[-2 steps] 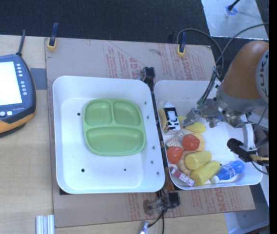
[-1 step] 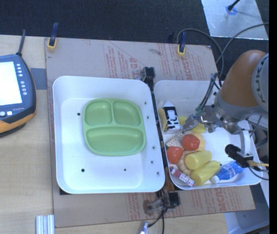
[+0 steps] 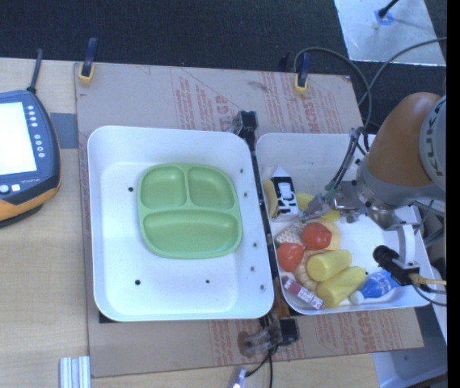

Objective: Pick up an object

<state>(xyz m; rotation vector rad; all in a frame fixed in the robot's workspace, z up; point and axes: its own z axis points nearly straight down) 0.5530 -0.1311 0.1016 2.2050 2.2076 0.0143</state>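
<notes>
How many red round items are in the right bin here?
2. One red ball lies mid-bin beside the end effector; the other sits lower left of it. More may be hidden beneath the arm.

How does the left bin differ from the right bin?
The left bin holds one green divided plate, lying flat near its middle; the right bin holds a jumble of small red, yellow and blue items. The arm reaches over the right bin, not the left bin. Both are shallow and white.
</notes>
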